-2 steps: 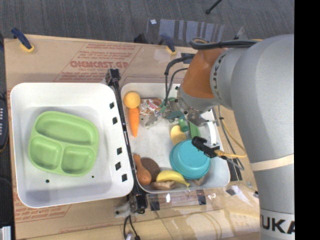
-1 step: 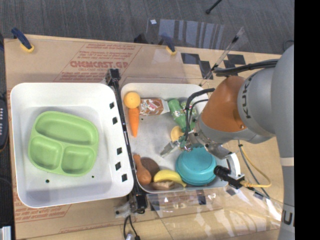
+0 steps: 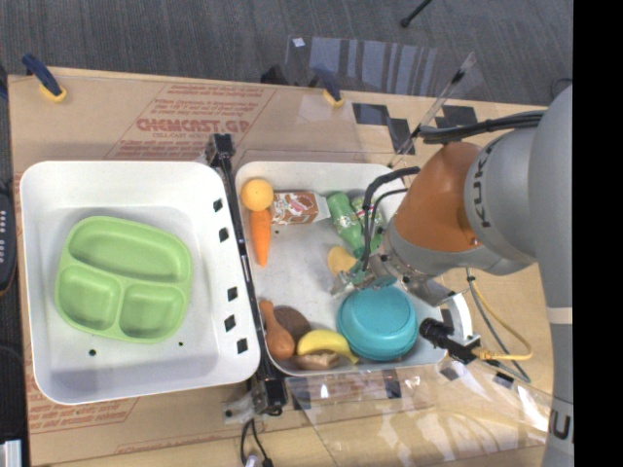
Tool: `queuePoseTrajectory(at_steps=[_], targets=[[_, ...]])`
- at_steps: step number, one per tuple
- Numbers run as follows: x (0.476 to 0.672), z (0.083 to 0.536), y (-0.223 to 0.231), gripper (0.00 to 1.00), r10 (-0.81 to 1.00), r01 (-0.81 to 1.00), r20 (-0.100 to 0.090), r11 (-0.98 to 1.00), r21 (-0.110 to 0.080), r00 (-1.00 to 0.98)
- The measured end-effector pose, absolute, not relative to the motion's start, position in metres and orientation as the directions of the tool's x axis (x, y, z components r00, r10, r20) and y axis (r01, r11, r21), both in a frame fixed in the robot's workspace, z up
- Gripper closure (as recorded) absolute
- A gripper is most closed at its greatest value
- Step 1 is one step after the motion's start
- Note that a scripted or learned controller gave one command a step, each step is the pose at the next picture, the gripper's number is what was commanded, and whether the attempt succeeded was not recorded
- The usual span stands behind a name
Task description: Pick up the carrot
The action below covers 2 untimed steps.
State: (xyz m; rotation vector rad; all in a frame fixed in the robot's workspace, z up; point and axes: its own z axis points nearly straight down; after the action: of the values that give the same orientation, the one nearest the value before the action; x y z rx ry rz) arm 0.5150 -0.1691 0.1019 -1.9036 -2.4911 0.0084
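Your gripper (image 3: pixel 362 275) sits low in the right bin (image 3: pixel 302 175), near its middle and toward the right wall, hanging under the grey wrist with the orange band. Whether it is released or clenched cannot be told from here — the wrist body hides most of it, and nothing can be seen caught in it. Just below it, toward the bin's near edge, lies a teal bowl (image 3: pixel 378 323), touching or almost touching the tool. Just left of the gripper is a small yellow piece (image 3: pixel 340 259), and above it, toward the far edge, a green packet (image 3: pixel 345 216) beside a brown-and-white wrapper (image 3: pixel 295 206).

The carrot (image 3: pixel 260 236) you want is well apart from the tool — it lies along the bin's left wall, pointing toward the near edge, its top just below an orange fruit (image 3: pixel 257 195) in the far left corner. Along the near edge sit a banana (image 3: pixel 325 342), a brown potato-like item (image 3: pixel 292 321) and a second orange vegetable (image 3: pixel 276 335). The left bin (image 3: pixel 39 290) carries a green divided plate (image 3: pixel 122 278).

You appear to be at the approach step, with the carrot not yet reached. Next you would need to lift clear of the bowl, cross to the left wall, line the grasp across the carrot's narrow width, and come down without striking the wall or the orange fruit.
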Motion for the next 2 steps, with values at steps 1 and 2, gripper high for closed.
queuePoseTrajectory(at_steps=[1, 2], targets=[[0.490, 0.194, -0.046, 1.00, 0.953, 0.953, 0.003, 0.303, 0.000, -0.303], [0.493, 0.191, 0.083, 1.00, 0.919, 0.919, 0.003, 0.393, -0.005, -0.393]])
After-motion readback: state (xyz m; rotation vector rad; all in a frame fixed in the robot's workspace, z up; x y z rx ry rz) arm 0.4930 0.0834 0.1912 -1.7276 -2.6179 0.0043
